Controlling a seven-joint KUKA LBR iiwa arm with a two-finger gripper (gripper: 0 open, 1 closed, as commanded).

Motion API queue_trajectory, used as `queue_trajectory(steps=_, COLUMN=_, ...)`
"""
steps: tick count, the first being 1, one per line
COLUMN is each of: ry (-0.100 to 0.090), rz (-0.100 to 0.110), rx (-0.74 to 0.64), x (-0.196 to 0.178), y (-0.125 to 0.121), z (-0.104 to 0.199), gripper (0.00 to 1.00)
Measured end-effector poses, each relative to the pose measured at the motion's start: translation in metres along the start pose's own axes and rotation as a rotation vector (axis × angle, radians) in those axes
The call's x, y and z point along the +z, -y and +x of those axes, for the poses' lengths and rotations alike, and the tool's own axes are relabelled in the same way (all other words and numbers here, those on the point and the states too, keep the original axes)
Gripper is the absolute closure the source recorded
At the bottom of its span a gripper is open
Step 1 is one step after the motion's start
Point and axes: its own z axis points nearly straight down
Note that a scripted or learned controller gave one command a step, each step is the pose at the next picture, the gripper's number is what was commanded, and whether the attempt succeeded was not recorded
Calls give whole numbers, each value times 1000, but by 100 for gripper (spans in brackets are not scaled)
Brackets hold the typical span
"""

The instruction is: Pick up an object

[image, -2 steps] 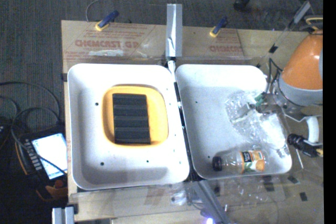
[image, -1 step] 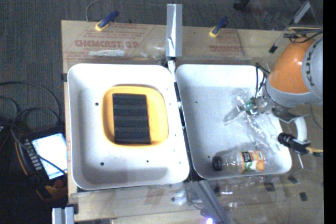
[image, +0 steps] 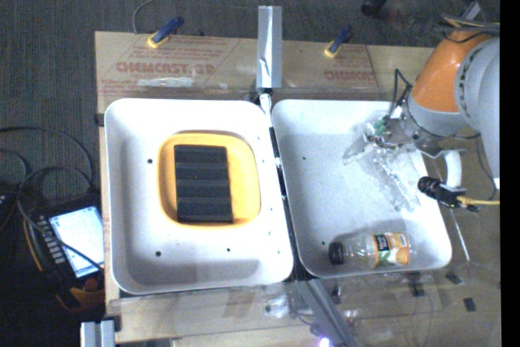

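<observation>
A clear plastic bottle (image: 371, 249) with an orange label and a dark cap lies on its side at the front of the right bin (image: 313, 175). In the left bin (image: 130, 175) rests a yellow dish (image: 209, 179) with a black ridged block inside. My gripper (image: 376, 171) hovers over the right bin's back right part, well behind the bottle. Its translucent fingers (image: 357, 148) are spread open with nothing between them.
The grey arm with its orange band (image: 439, 81) comes in over the right bin's right edge. A black stub with a yellow cable (image: 439, 191) sticks out by the wrist. A metal post (image: 268, 45) stands behind the bins' shared wall.
</observation>
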Motion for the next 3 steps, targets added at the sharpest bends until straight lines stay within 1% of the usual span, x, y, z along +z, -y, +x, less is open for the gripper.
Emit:
queue_trajectory(steps=1, ry=16, rz=7, rx=-34, x=-68, y=-17, z=-12, gripper=0)
queue_trajectory(steps=2, ry=14, rz=9, rx=17, x=-53, y=-16, z=-12, gripper=0)
queue_trajectory(steps=3, ry=16, rz=8, rx=224, x=-23, y=-35, z=24, gripper=0)
